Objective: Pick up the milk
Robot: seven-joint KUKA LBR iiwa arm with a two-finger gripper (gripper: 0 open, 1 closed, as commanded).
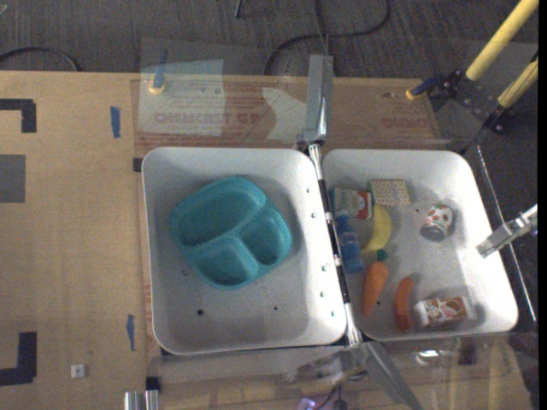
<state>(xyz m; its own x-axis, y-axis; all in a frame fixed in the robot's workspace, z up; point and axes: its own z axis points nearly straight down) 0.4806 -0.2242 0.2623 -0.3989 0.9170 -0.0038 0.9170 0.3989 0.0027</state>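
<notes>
The milk carton [444,310] lies on its side at five o'clock in the right bin [479,178], beside the sausage [403,302]. The claw [489,246] hangs at three o'clock; I cannot tell its state.

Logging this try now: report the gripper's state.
Gripper: at the right edge of the right bin, nothing seen in its grasp; open or closed cannot be told. The milk lies in that bin, apart from it.
</notes>
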